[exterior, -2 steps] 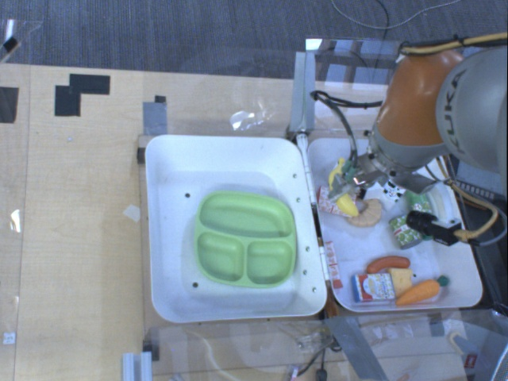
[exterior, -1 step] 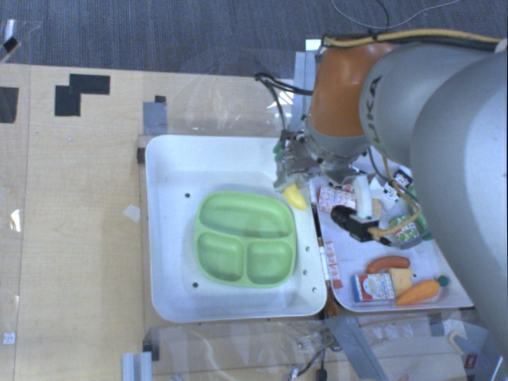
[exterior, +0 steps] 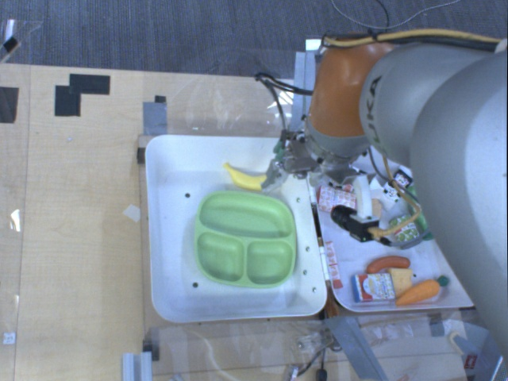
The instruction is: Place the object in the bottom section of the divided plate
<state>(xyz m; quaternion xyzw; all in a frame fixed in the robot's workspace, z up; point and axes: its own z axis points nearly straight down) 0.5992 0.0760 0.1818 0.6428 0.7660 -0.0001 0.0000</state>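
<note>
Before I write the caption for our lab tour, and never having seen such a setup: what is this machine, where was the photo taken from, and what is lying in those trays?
The big grey shape with the orange band is a robot arm, reaching in from the right. One fixed camera looks down on the bench at a slant. Two shallow white bins sit side by side. The left bin holds a green divided plate with three sections, and a banana lying just above the plate. The arm's claw hangs right by the banana's end; I cannot tell whether it grips it. The right bin holds toy foods: a carrot, a sausage, and some small packets.
</note>
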